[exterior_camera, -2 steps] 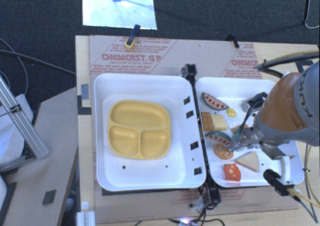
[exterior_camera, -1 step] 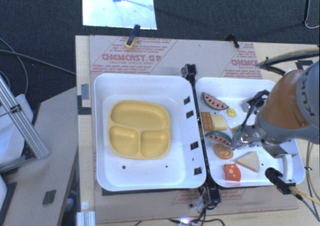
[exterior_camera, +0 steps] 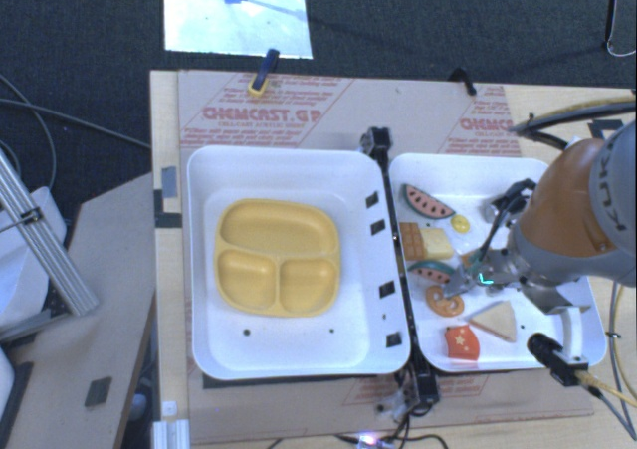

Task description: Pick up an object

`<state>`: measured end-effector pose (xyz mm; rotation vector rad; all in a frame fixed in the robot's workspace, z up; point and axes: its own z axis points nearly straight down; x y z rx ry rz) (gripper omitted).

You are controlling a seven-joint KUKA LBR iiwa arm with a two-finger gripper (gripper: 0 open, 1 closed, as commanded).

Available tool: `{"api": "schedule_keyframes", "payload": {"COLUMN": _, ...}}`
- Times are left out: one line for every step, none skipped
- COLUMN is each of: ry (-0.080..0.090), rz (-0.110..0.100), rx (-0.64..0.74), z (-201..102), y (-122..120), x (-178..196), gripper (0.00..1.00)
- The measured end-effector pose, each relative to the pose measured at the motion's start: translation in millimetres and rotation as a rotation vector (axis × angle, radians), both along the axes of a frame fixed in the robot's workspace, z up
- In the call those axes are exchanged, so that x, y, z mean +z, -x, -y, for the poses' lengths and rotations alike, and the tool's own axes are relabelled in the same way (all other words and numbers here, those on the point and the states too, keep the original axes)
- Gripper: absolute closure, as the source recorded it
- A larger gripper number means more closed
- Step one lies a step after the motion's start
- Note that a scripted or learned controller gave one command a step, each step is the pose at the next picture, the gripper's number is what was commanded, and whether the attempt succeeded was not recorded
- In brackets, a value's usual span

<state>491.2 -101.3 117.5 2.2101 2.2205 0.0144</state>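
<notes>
Reaching low into the right shallow white bin [exterior_camera: 575,333], the pincer [exterior_camera: 453,283] sits over a round orange-red toy slice [exterior_camera: 445,302]; whether it is clenched or released cannot be told.

The slice lies flat near the bin's left wall, its top edge hidden under the pincer; being round, it shows no clear long axis. Crowding it are a pale wedge [exterior_camera: 497,321], a red block [exterior_camera: 461,341], a tan cracker [exterior_camera: 424,240] and a watermelon slice [exterior_camera: 427,202]. The left white bin [exterior_camera: 209,342] holds a yellow divided plate [exterior_camera: 278,256].
</notes>
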Motion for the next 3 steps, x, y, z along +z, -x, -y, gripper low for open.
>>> {"api": "schedule_keyframes", "payload": {"ry": 0.000, "rz": 0.000, "rx": 0.000, "z": 0.0, "y": 0.0, "x": 0.0, "gripper": 0.00}}
{"api": "schedule_keyframes", "payload": {"ry": 0.000, "rz": 0.000, "rx": 0.000, "z": 0.0, "y": 0.0, "x": 0.0, "gripper": 0.00}}
{"api": "schedule_keyframes", "payload": {"ry": 0.000, "rz": 0.000, "rx": 0.000, "z": 0.0, "y": 0.0, "x": 0.0, "gripper": 0.00}}
